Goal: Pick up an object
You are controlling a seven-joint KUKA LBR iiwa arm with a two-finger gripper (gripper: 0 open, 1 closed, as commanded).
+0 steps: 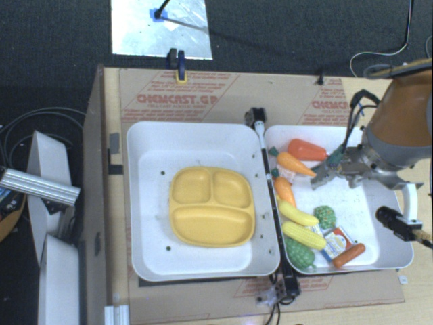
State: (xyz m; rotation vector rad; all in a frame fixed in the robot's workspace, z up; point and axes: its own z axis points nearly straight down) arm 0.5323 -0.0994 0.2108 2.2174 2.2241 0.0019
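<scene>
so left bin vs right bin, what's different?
The left bin holds one thing, a yellow divided plate lying flat in its middle; the right bin holds a heap of toy food along its left side: carrots, corn, broccoli. The gripper is over the right bin, not the left. Both are shallow, white and rectangular.

Toy food is crowding the floor of the right bin [389, 252] left of the gripper [323, 175]: carrots [295, 162], banana [298, 214], corn [304, 235], broccoli [325, 216]. Bare floor is lying open below and right of it.
</scene>
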